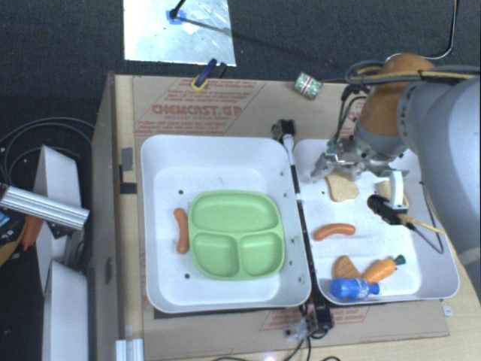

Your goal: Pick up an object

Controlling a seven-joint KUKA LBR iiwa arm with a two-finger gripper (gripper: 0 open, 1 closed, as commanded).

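My gripper (336,167) hangs low over the back of the right bin (440,265), just above the top edge of a tan bread slice (344,189). I cannot tell whether it touches the slice. Nearer the front of that bin lie an orange sausage (333,232), a brown cookie-like piece (345,266), a toy carrot (379,269) and a blue bottle (353,288). In the left bin (161,171) a green divided plate (237,233) sits with a second orange sausage (180,229) on its left.
The grey arm (443,126) fills the space over the right bin's far right corner. A black divider rail (299,209) runs between the bins. On the bench behind them lie a small green can (307,85) and a yellow-blue clip (204,75).
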